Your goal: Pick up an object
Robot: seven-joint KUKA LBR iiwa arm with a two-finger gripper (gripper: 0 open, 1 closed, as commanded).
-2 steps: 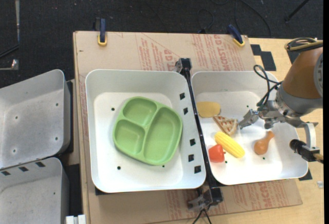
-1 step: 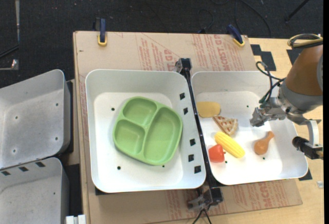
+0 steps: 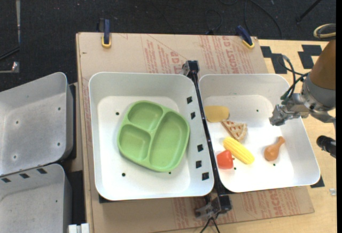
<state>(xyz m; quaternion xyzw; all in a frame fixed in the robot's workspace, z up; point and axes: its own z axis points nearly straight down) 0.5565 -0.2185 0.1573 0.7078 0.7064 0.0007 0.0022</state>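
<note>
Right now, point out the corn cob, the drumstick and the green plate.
corn cob point(image 3: 239, 151), camera view, mid-cob.
drumstick point(image 3: 273, 150), camera view, its thick end.
green plate point(image 3: 130, 142), camera view, floor of its lower-left compartment.

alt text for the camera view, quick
The arm's tool hovers at the right bin's far right edge, above a drumstick. That bin also holds corn, a waffle, bread and a pepper; the left bin holds a green tray.

Green tray point(image 3: 154, 136) smooth matt plastic; white bins point(image 3: 101, 119) semi-gloss plastic.
</note>
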